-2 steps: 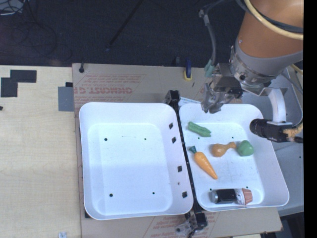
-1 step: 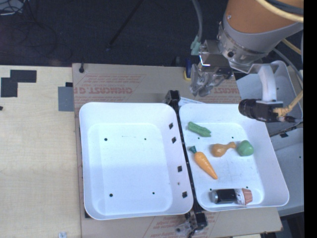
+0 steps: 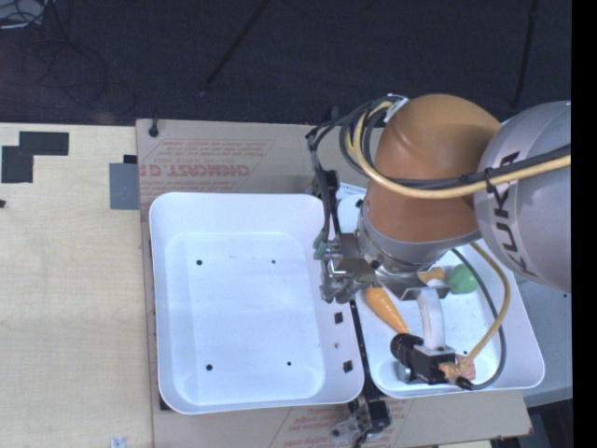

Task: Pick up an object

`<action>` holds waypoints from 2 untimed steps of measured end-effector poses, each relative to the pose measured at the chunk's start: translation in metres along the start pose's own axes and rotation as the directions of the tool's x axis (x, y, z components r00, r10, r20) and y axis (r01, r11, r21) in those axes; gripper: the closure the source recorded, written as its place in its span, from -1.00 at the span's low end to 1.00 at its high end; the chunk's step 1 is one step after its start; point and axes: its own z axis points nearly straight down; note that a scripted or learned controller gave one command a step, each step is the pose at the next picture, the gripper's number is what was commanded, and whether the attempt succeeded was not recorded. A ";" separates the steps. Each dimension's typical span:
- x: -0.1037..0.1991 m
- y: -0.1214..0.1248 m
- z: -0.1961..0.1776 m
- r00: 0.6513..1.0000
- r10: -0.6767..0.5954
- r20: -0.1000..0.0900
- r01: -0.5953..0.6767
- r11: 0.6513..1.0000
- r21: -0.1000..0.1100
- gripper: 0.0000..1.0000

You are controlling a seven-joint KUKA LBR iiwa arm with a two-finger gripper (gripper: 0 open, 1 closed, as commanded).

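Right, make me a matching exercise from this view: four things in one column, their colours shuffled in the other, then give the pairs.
Things:
1. cardboard sheet
2. carrot-shaped object
3. left-hand bin
4. rounded object

Colours:
A. green
B. white
C. brown
D. orange

Pairs: 1-C, 2-D, 3-B, 4-A

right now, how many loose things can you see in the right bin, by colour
orange thing: 1
green thing: 1
total: 2 in view
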 end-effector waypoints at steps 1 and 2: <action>-0.100 -0.009 -0.019 1.000 0.010 0.000 -0.010 1.000 -0.018 1.00; -0.182 -0.009 -0.094 1.000 0.008 0.000 -0.008 1.000 -0.027 1.00</action>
